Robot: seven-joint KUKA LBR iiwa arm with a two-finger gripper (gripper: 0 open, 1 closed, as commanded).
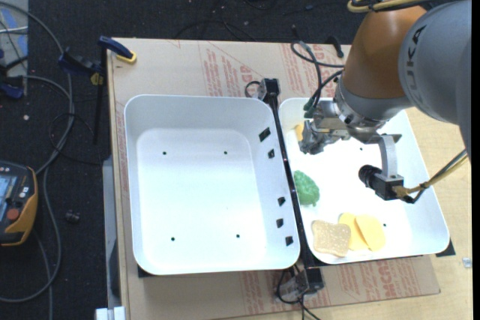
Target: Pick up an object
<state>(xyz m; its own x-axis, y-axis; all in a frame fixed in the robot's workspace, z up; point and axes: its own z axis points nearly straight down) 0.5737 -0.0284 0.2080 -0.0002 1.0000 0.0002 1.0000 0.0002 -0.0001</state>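
camera view looks down on the table [195,60], where two white bins sit side by side. the left bin [150,124] has nothing to grasp, so the task's candidates all lie in the right bin [427,217]. a green leafy piece [306,188] rests close to that bin's left wall, about midway along it. a tan bread-like slice [331,237] lies near the bin's front edge, and just beside it, touching or overlapping, are the yellow slices [365,231]. a small yellow bit [299,132] shows by the left wall farther back, partly hidden by the arm.

the tool [321,137] hangs over the back-left part of the right bin, above the small yellow bit and back from the green piece. whether it is open or closed cannot be told from this angle, and nothing is visibly between its parts.

all these items look like light toy food, probably soft or rubbery, so weight is no issue. the flat slices likely lie too low for an easy pinch and could slide on the smooth bin floor. the green leafy piece seems the best choice: bumpy, raised, and likely compressible, best taken across its narrow middle, minding the nearby wall.
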